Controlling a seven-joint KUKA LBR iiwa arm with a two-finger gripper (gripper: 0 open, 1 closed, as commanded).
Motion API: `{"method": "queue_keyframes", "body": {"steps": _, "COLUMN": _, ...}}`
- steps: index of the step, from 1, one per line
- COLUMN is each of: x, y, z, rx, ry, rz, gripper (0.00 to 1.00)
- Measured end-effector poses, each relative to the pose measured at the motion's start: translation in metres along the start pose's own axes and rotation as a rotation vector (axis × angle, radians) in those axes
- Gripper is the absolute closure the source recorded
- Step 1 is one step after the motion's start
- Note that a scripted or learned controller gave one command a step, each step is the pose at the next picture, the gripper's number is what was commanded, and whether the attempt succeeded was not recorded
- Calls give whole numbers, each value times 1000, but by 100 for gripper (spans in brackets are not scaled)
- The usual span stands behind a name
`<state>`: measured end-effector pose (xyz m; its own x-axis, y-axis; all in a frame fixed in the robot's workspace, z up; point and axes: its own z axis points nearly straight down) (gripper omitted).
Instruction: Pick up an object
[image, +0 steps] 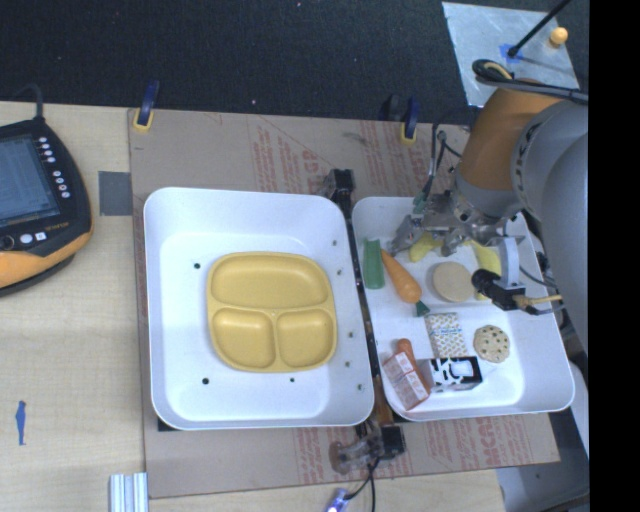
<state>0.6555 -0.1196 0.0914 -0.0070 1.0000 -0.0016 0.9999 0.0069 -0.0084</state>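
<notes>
1. Closest to the camera, at the bottom of the right bin (540, 395), lie a small red and white packet (404, 378) and a black and white box (456, 371).
2. Beside them sit a round cookie (491, 343), a speckled cracker (444, 332), a flat tan disc (452, 282) and a toy carrot (402, 278). A green stick (373, 263) lies along the bin's left wall.
3. The left bin (180, 300) holds a yellow tray (271, 310) with three parts.
4. The gripper (432, 232) is low at the top of the right bin, over something yellow (422, 246). I cannot tell if it is apart or together, and I cannot see anything held in it.
5. The toys up there are packed close. I think it could bump the carrot or the disc, or catch two things at once.
6. It is also near the bin's back wall, so it might hit the rim.
7. The packet and box have printing, but it is too small to read. The brown board (260, 150) has red writing I cannot make out.
</notes>
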Motion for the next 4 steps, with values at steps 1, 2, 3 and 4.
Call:
{"method": "queue_keyframes", "body": {"steps": 1, "x": -16, "y": 0, "z": -1, "rx": -4, "ry": 1, "rz": 4, "gripper": 0}}
{"method": "queue_keyframes", "body": {"steps": 2, "x": -50, "y": 1, "z": -1, "rx": -7, "ry": 1, "rz": 5, "gripper": 0}}
{"method": "queue_keyframes", "body": {"steps": 3, "x": -51, "y": -2, "z": -10, "rx": 4, "ry": 4, "rz": 6, "gripper": 100}}
{"method": "queue_keyframes", "body": {"steps": 4, "x": 14, "y": -12, "z": -80, "rx": -7, "ry": 3, "rz": 4, "gripper": 100}}
